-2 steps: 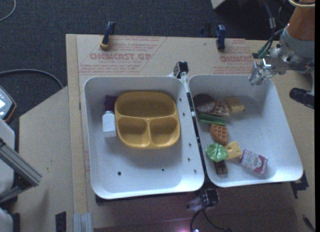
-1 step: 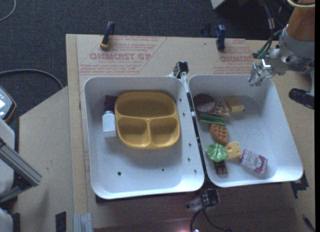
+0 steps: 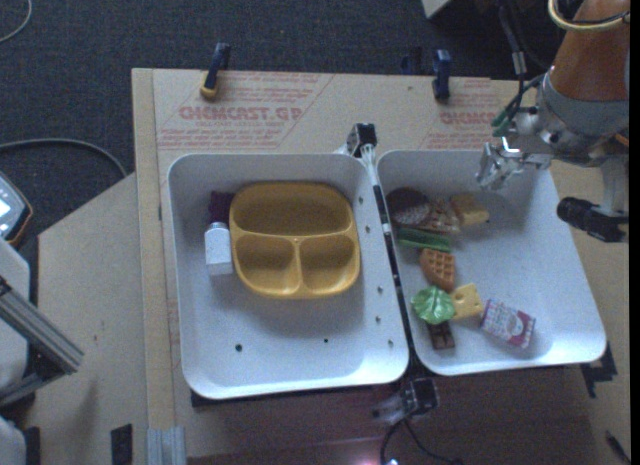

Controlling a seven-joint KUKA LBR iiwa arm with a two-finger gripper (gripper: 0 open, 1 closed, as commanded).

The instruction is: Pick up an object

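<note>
My gripper hangs over the back of the right bin, just right of a heap of toy food. That heap holds a dark round piece, a brown patterned piece and a tan piece. Further forward lie a green strip, an orange waffle, a green leafy piece, a yellow cheese wedge, a dark bar and a pink-and-white packet. Nothing shows between the fingers, which look slightly apart.
The left bin carries a yellow divided tray, a small white bottle and a dark purple item behind it. Clamps sit at the board's back edge. The arm's orange band stands at the right.
</note>
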